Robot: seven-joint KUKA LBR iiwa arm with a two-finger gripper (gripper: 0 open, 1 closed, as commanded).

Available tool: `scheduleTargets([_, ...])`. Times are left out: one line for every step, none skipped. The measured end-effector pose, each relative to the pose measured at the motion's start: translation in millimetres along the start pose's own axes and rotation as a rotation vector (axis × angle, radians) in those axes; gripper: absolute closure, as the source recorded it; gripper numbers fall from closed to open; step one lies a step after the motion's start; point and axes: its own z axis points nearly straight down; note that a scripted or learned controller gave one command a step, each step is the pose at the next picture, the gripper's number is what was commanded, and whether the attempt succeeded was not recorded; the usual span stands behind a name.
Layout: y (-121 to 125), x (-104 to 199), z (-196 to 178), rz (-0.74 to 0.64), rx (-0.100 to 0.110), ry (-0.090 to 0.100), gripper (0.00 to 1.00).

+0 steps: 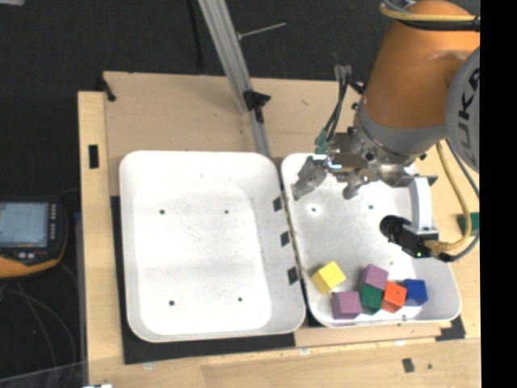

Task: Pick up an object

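Dark floor surrounds a pale wooden bench [186, 103] that carries two shallow white bins side by side. Near the front edge of the right bin [339, 225] lies a cluster of small blocks, none with a clear long axis since each looks roughly cubic. A yellow block [329, 276] sits a little apart at the left, turned so a corner points toward the front. Just right of it are two purple blocks, one nearer the front [346, 304] and one behind [375, 277], with a green block [371, 297] between them, touching both. An orange block [394, 295] rests beside the green one, and a blue block [415, 290] lies at the far right of the group, close to the bin's wall. Above the back part of this bin hangs the gripper [329, 178], well apart from the blocks, its two grey fingers spread with nothing between them. The left bin [202, 241] shows a speckled white floor. A slanted metal pole [230, 55] crosses the bench behind the bins.
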Motion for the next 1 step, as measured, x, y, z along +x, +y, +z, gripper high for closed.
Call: scheduleTargets([-3.3,66.7,46.7,-0.011,0.009,0.0,0.0])
